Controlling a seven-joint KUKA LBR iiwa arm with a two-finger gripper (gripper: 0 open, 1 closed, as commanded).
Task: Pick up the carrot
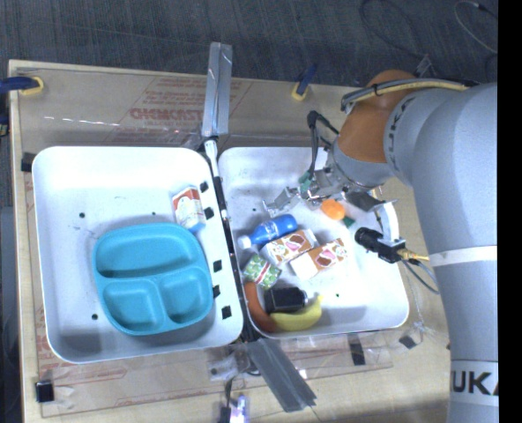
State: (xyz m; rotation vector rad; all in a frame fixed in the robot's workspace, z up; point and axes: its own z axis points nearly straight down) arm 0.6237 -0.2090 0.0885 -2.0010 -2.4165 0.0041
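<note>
two white bins sit side by side on one bench [111, 95]. the left bin [67, 174] holds one blue tray [151, 276], smooth plastic with three compartments, and one small carton [187, 206] at the tray's 1 o'clock, against the dividing wall. the right bin [380, 307] holds one blue bottle [274, 230], three printed cartons [289, 248] in a cluster at centre, one black block [287, 298], and one curved yellow banana [298, 317] at 6 o'clock along the near wall. one carrot [332, 208], small, rounded and orange, lies at about 2 o'clock from the bin's centre, just right of the bottle. the arm [437, 148], grey with an orange band, bends in from 3 o'clock, wrist angled down over the bin's far right part. the gripper [318, 188] sits just beside the carrot at its 10 o'clock; finger spread cannot be told, and no item is seen between them.
</note>
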